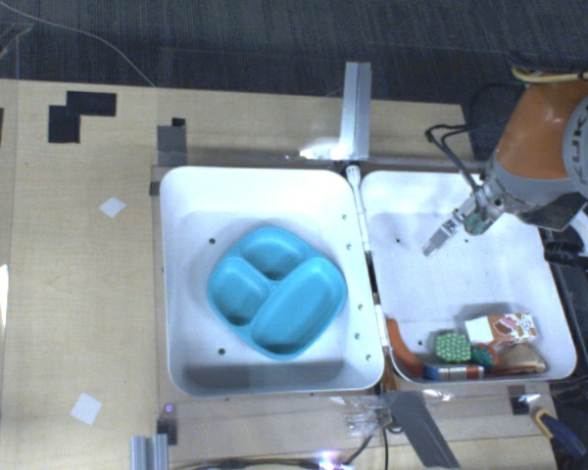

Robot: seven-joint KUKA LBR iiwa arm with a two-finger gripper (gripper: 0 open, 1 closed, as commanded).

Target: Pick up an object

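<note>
My gripper (437,241) hangs over the bare upper middle of the right bin (412,204), pointing down and to the left, with nothing seen in it. The arm's orange band (529,135) sits above it at the right. The loose objects lie together at the front of this bin, well below the gripper: a green knobbly ball (452,346), a white and red carton (502,328), a brown piece (521,362), an orange curved piece (400,346) and a blue pen-like item (441,371).
The left bin (186,213) holds a blue three-compartment plate (277,290). A metal post (357,111) stands behind the wall between the bins. Black cables (451,150) loop near the arm at the back right.
</note>
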